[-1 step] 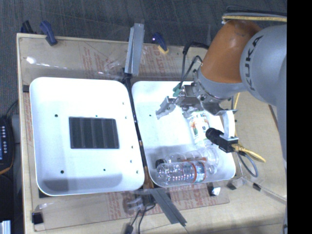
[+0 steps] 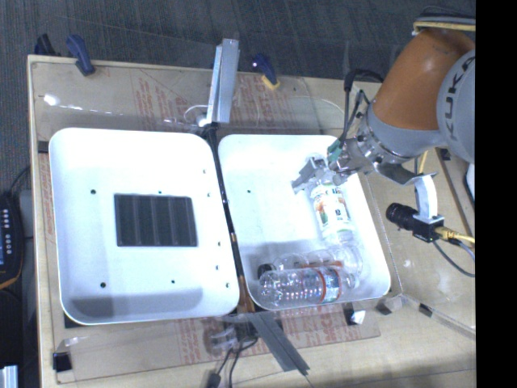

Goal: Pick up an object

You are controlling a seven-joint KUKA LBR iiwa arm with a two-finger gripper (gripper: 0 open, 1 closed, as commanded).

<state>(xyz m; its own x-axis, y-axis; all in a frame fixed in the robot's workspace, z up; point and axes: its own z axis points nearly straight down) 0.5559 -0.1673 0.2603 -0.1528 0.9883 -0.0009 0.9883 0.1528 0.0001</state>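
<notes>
Your arm (image 2: 420, 79) reaches in from the right, its orange band above the wrist, angled down toward the upper part of the right bin (image 2: 250, 217). The end effector (image 2: 317, 172) hangs just above the cap end of a clear plastic bottle (image 2: 333, 212). That bottle lies flat, long axis running up and down the bin, cap pointing toward the far rim. You cannot tell whether the end effector is apart or together. A second clear bottle (image 2: 307, 284) lies crosswise along the near wall.
</notes>
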